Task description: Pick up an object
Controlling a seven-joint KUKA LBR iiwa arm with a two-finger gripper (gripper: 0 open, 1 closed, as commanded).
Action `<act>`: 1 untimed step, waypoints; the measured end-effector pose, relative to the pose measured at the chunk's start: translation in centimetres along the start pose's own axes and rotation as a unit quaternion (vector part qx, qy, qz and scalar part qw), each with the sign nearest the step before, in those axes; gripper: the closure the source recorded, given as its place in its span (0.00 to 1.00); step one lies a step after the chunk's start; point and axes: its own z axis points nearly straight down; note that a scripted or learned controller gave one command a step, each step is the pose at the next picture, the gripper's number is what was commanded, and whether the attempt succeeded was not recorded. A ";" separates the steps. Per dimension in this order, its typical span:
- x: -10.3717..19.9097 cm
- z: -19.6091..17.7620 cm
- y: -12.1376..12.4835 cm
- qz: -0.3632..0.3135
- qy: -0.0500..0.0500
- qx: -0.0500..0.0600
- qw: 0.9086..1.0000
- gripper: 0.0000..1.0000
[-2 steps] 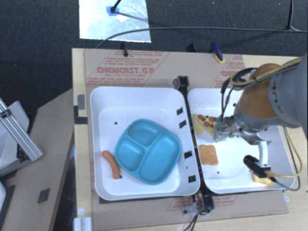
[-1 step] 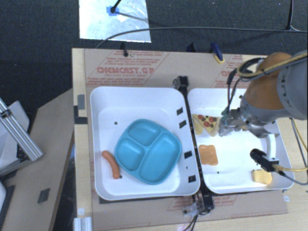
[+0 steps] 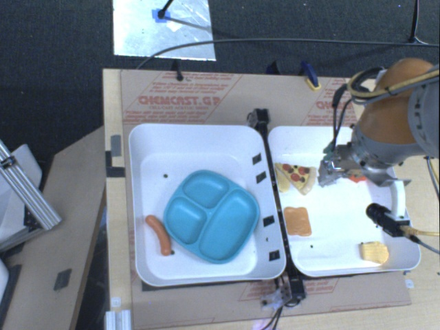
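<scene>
Bench: a tan board bench (image 3: 206, 95) with red print carries both bins.
Left bin: a shallow white plastic bin (image 3: 148, 150) holds a light blue three-compartment plate (image 3: 210, 215) and, just beside the plate's left edge, a small orange-brown toy sausage (image 3: 159, 234).
Right bin: the second shallow white bin (image 3: 337, 253) holds the likeliest targets.
Arm: the grey arm with its orange band (image 3: 392, 115) hangs over the right bin's upper part.
Gripper: the two-finger gripper (image 3: 328, 172) sits low, just right of the pizza; whether its fingers are open or closed cannot be told.
Pizza: a triangular toy pizza slice (image 3: 295, 176) lies near the divider.
Toast: a flat orange-tan square slice (image 3: 297, 221) lies below the pizza.
Cheese: a pale yellow block (image 3: 374, 252) sits near the bin's lower right corner.
Advice: judged from here, centre over the pizza slice before descending, straddling its narrow width, since flat pieces slip easily.
</scene>
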 end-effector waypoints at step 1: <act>0.0 -4.6 0.2 0.000 0.000 -0.001 1.000 1.00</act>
